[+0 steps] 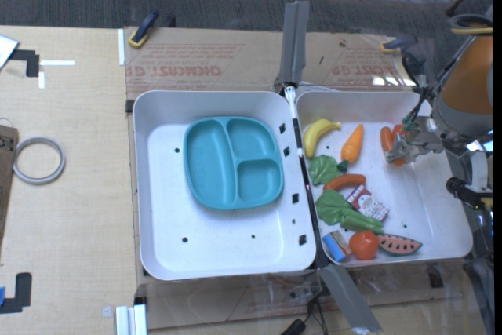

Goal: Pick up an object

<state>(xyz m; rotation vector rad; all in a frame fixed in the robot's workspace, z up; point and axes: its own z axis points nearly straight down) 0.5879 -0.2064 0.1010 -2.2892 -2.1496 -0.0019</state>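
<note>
While the arm reaches in from the right, you see its gripper low over the right bin, at a small orange-red toy. Whether its fingers are apart or clamped, you cannot tell. Judge the pick unfinished: the banana and carrot lie nearby, and the lift remains.

1. A teal divided plate is seen lying flat in the left white bin.
2. A roll of tape is seen on the wooden table, well apart from the bins.
3. A sheet of brown cardboard is laid behind the bins.
4. A blue and yellow clamp is set at the cardboard's far left corner.
</note>
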